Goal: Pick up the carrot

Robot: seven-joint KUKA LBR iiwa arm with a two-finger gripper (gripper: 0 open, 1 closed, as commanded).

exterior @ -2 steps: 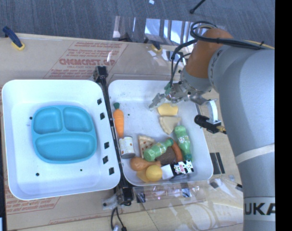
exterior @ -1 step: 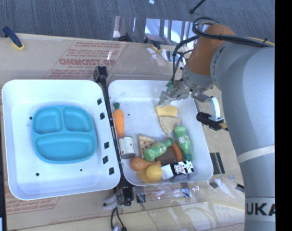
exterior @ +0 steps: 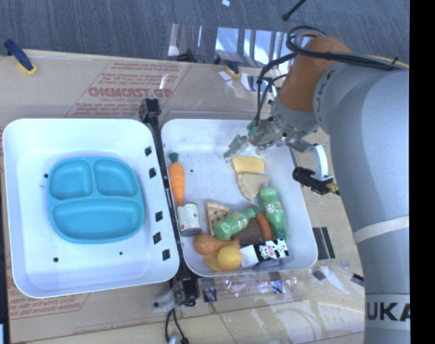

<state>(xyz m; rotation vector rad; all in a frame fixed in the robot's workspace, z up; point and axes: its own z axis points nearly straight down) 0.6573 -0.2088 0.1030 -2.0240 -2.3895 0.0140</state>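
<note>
At right bin [exterior: 203, 131] left wall: carrot [exterior: 177, 181] | gripper [exterior: 240, 145] near far edge, well apart | jaw state: cannot tell

You have a brown bench [exterior: 95, 92] with red print across its top, carrying two shallow white bins side by side: the left bin [exterior: 16, 213] and the right bin [exterior: 203, 138], touching along a black-clipped seam.

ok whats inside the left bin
A blue divided plate with three compartments lies in the left bin. Nothing shows on the plate, and the bin floor beneath it is covered. The carrot lies in the right bin.
</note>
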